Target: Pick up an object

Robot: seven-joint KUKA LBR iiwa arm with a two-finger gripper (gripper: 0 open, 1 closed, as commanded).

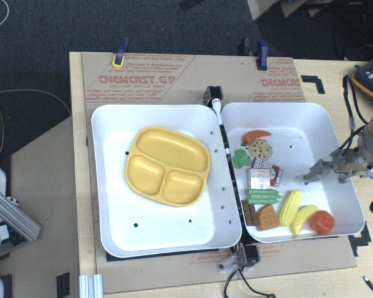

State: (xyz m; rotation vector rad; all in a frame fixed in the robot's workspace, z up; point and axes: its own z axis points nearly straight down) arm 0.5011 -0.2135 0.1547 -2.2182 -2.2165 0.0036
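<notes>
The gripper (312, 174) hangs low over the right bin (311, 118), on bare floor well to the right of the toy food, holding nothing; whether it stands wide or narrow I cannot tell. To pick cleanly, it should probably go for an outlying piece: the red tomato (323, 222) by the bin's near right corner (touching only the banana (296, 208)) looks easier than the crowded cookie (260, 149) and carton (259, 177). The left bin (112, 166) holds a yellow divided tray (167, 166) with bare compartments.
</notes>
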